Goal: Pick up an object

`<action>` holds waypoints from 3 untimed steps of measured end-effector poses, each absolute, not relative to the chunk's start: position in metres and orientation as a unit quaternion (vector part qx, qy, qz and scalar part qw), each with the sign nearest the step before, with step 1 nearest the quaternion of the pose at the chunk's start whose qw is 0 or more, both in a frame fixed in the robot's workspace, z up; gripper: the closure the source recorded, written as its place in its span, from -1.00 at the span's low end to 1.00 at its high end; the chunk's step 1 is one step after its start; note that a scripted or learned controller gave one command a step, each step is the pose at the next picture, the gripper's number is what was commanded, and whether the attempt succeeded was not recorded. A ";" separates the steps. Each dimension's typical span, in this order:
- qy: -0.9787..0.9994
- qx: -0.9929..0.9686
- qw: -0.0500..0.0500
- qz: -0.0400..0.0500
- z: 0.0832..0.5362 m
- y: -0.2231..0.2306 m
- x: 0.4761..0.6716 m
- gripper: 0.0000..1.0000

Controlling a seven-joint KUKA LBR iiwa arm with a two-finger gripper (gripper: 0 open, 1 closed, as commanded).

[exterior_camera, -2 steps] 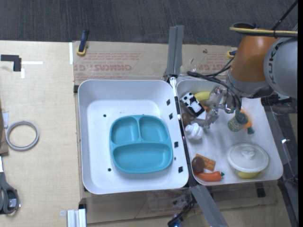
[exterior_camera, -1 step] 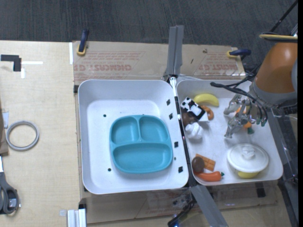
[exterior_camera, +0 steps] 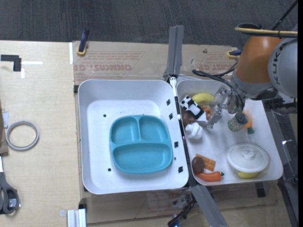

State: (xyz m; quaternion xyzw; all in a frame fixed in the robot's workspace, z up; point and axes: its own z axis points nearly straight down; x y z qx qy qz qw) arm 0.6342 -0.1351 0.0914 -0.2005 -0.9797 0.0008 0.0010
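Far left of the frame, a roll of tape (exterior_camera: 21, 135) lies on the wood bench, w/ scissors (exterior_camera: 7, 200) low in the corner. They are far from the job.

Next comes the left bin (exterior_camera: 90, 103). It holds a blue plate (exterior_camera: 140, 144) w/ three parts. Nothing sits on the plate.

Then the right bin (exterior_camera: 272, 141), which is full of small toys. By its left wall sit a black-and-white toy (exterior_camera: 191, 106), a white lumpy thing (exterior_camera: 194, 132) just under it, and a yellow banana (exterior_camera: 203, 98) up top. Low down lie a brown ball (exterior_camera: 198, 163) and an orange carrot (exterior_camera: 209, 176), touching or nearly so. A white bowl w/ lid (exterior_camera: 247, 157) sits bottom right, w/ something yellow under it.

The gripper (exterior_camera: 219, 109) hangs in the upper middle of that bin, just right of the black-and-white toy. Its fingers point down-left, but it is too blurry to tell if they are open or shut, or if they have hold of anything.

A small greenish bottle (exterior_camera: 236, 123) stands just right of the gripper.

What could go wrong: the toys are packed close, so the fingers may bump one toy while going for another, or pinch two at once. The bottle could tip if the wrist brushes it. The banana is smooth and round, so it may slip out.
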 end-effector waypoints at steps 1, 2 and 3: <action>-0.988 -0.152 -0.002 0.000 0.153 -0.203 0.614 -1.00; -0.984 -0.176 -0.001 0.000 0.092 -0.193 0.621 -1.00; -0.985 -0.172 -0.002 -0.001 0.093 -0.205 0.629 -1.00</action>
